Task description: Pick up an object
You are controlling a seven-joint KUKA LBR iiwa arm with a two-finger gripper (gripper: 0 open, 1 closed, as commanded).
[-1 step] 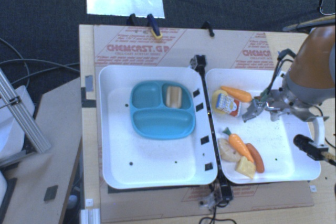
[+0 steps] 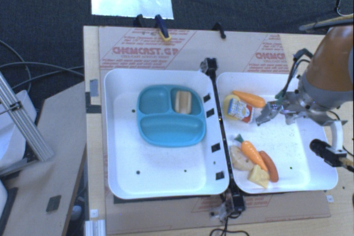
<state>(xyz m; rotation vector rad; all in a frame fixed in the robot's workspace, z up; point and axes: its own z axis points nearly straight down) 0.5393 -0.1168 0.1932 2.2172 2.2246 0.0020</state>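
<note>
Objects in your right bin (image 2: 315, 174) number six: two carrots (image 2: 249, 99) (image 2: 252, 153), a sausage (image 2: 269, 166), a cheese wedge (image 2: 258, 176), a pale slice (image 2: 239, 158) and a ketchup packet (image 2: 239, 109). A bread piece (image 2: 183, 101) sits in the blue tray (image 2: 168, 127). The gripper (image 2: 267, 114), entering from 3 o'clock, hovers spread beside the packet.

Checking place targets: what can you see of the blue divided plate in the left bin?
The blue divided plate is a teal, rounded-rectangle tray that looks like moulded plastic, with three compartments: one large at the front, two smaller at the back. It lies flat on the floor of the left bin, toward the bin's upper middle, apart from the walls. A tan bread-like piece sits in the back-right compartment; the other two hold nothing visible. The gripper is over the right bin, away from the plate.
</note>
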